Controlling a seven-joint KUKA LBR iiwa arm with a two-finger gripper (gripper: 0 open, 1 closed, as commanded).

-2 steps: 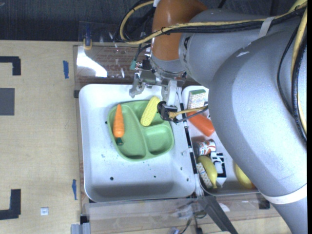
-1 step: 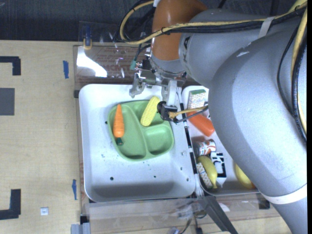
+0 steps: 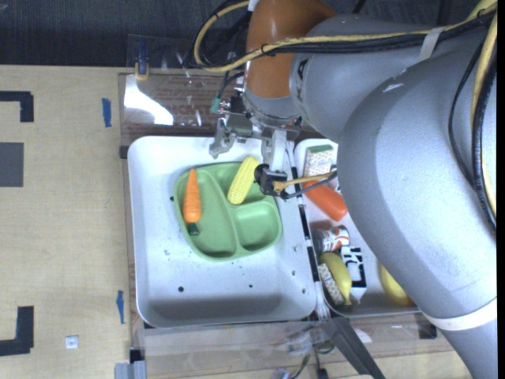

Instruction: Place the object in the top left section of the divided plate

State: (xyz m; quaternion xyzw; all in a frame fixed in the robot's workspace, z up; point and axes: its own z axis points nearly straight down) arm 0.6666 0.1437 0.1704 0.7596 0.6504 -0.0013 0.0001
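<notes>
A green divided plate (image 3: pixel 260 235) lies in the left white bin (image 3: pixel 158 235). An orange toy carrot (image 3: pixel 192 199) rests in the plate's left section, its green tip towards the near side. A yellow corn cob (image 3: pixel 242 180) lies tilted in the plate's far section, leaning on the rim. My gripper (image 3: pixel 227 136) hangs just beyond the plate's far rim, a little above and left of the corn, over the bin's back wall. Nothing shows in its grasp.
The right bin (image 3: pixel 371 310) holds a patterned white box (image 3: pixel 319 162), an orange object (image 3: pixel 329 201), a banana (image 3: pixel 337 279), a black-and-white pack (image 3: pixel 357 265) and a yellow item (image 3: pixel 392 287). My large grey arm covers most of it. Wooden bench lies to the left.
</notes>
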